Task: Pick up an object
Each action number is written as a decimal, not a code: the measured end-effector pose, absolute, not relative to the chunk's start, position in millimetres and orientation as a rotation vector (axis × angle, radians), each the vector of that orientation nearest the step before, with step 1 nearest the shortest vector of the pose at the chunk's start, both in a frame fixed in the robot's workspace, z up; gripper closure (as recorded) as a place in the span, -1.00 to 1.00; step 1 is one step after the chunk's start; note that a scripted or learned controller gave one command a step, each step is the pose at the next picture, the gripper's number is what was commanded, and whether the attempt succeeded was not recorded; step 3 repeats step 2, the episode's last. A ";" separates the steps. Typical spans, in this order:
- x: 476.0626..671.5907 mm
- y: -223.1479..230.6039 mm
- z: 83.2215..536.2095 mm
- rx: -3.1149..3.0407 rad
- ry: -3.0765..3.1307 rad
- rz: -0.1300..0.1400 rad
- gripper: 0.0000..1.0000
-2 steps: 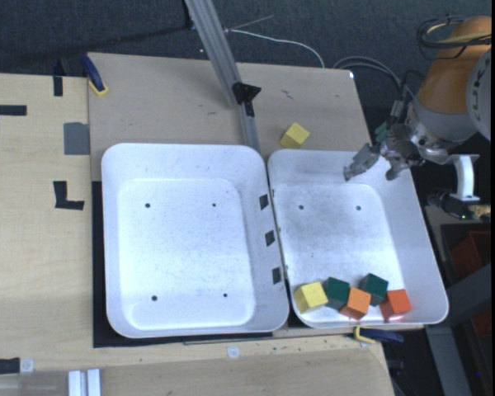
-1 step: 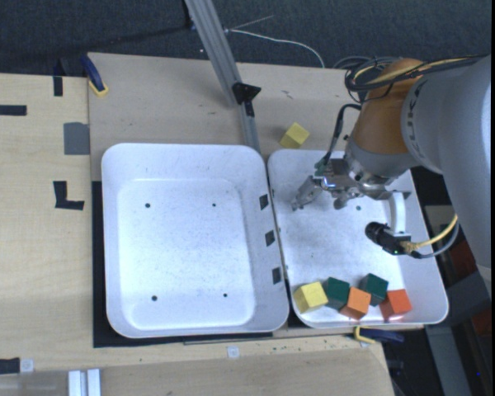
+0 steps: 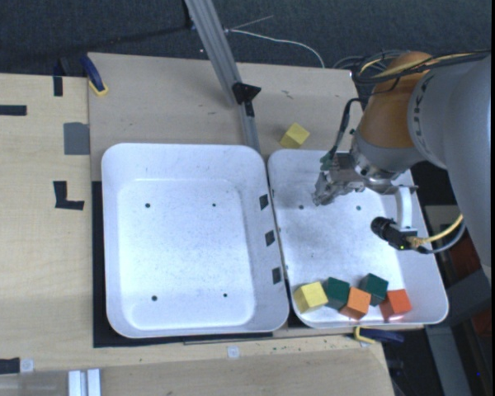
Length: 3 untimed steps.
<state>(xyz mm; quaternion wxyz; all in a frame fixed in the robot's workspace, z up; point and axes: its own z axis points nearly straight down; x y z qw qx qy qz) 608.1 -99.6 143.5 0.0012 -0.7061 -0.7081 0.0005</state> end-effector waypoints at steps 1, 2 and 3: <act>556.0 -60.9 194.7 -2.215 -2.224 -0.002 1.00; 483.8 -102.9 224.7 -2.225 -2.214 0.004 1.00; 483.8 -102.9 224.7 -2.225 -2.214 0.004 1.00</act>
